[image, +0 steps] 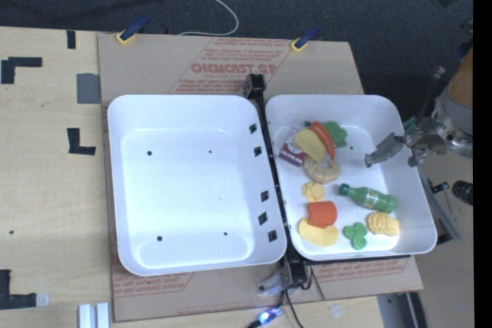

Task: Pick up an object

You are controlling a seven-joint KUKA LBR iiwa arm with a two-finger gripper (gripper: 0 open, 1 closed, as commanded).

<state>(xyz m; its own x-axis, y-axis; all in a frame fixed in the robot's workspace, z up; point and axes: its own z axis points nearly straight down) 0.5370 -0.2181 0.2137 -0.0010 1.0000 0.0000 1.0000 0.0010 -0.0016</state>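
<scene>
Two shallow white plastic bins (184, 257) looking smooth, slightly glossy. Flat brown cardboard sheet (223, 69) beneath appearing matt. Small green plastic bottle (369, 198) catching light, shiny. Pale wooden benchtop (46, 196) showing dull finish.

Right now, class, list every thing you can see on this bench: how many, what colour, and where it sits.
shallow white plastic bins: two, white, side by side on the cardboard sheet
green toy bottle: one, green, lying in the right bin
yellow toy corn cob: one, yellow, right bin's near right corner
orange toy block: one, orange, right bin, near side
flat yellow toy piece: one, yellow, below the orange block
small green toy clover shape: one, green, beside the corn
mixed toy food pile: several, yellow, orange, green, red, right bin's far side
pincer: one, grey, over the right bin's right edge, holding nothing visible
</scene>
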